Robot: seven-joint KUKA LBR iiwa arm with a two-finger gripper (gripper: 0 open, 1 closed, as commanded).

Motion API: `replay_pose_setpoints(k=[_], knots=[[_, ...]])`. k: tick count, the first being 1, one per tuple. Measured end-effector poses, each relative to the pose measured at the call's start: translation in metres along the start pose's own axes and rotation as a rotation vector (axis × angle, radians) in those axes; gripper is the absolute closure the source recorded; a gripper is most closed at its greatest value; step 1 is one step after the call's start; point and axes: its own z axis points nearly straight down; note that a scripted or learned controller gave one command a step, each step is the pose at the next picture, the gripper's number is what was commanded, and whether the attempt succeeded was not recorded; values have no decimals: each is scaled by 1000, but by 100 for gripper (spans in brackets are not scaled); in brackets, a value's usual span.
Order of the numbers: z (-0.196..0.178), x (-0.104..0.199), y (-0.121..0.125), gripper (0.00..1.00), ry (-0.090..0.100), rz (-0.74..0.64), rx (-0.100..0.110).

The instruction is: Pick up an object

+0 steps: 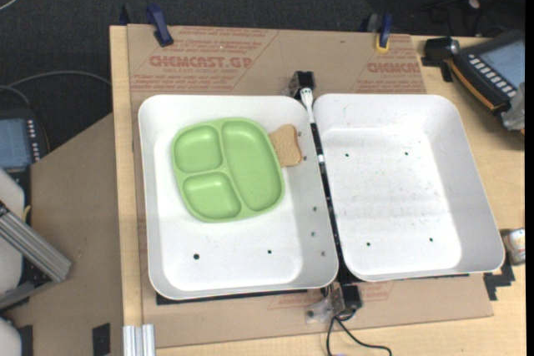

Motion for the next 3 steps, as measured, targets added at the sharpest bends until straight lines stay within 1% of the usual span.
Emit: replay_pose_setpoints(k=[1, 2, 3], knots=[[75, 31, -24, 100, 9, -5, 19], [-31, -20, 18, 100, -2, -1, -5], [43, 9, -18, 100, 9, -4, 18]])
